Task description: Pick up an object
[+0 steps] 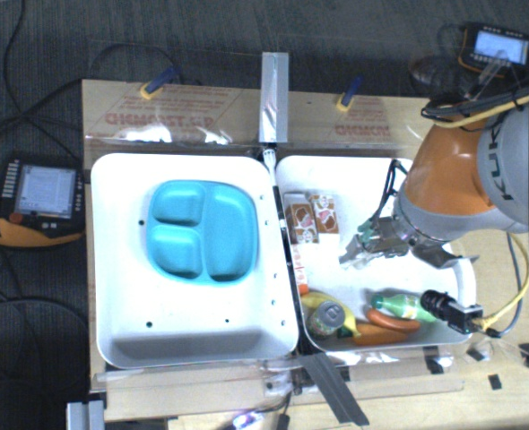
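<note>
1. White plastic makes up both bins: the left bin (112,330) carries a blue divided tray (202,231) at its centre, and the right bin (372,173) carries the loose things we could pick from.

2. We see the gripper (359,251) hanging over the middle of the right bin, coming in from 3 o'clock beneath the arm's orange band (444,182). It sits above bare floor, apart from every item, which we judge puts it between targets and not yet committed to 1.

3. We cannot tell how far the jaws stand apart; the fingers blur into wiring at this angle. We see nothing between them, so we judge nothing is held.

4. At 11 o'clock from the gripper lie 2 brown snack packets (311,217), flat and side by side near the bin's dividing wall, near enough to be the easiest reach.

5. Toward 6 o'clock, along the near wall, a cluster is crowded together: a green bottle (399,307) lying on its side, an orange carrot (385,332) just beneath it, and a yellow round thing (327,316) in the corner.

6. We judge that cluster awkward, since the pieces touch and the wall leaves little room for fingers; the packets lie flat, which may give little to pinch.
</note>
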Available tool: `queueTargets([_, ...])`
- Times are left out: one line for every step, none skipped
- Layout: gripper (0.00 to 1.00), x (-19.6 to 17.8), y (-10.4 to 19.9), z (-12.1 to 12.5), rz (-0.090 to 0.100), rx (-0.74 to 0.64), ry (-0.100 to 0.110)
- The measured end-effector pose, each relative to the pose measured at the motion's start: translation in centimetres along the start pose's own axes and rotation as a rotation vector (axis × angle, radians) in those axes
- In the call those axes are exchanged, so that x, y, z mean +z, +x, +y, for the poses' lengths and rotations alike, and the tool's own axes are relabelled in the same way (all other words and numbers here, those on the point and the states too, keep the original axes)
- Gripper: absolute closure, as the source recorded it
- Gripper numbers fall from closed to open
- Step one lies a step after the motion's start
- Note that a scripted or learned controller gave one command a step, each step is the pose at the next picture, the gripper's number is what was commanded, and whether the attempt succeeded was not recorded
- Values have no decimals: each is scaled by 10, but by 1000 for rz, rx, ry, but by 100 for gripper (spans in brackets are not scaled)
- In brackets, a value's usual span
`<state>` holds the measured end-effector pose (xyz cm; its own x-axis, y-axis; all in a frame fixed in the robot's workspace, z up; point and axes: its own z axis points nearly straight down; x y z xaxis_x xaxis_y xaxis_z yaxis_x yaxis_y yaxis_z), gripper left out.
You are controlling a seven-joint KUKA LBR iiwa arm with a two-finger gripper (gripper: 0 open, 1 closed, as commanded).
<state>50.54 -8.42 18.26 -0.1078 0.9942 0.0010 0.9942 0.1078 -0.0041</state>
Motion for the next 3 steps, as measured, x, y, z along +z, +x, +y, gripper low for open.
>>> queueTargets([100,-35,-32,30,-2,313,-1])
queueTargets([100,-117,-89,42,-4,229,-2])
queueTargets([100,-70,-7,47,-1,337,0])
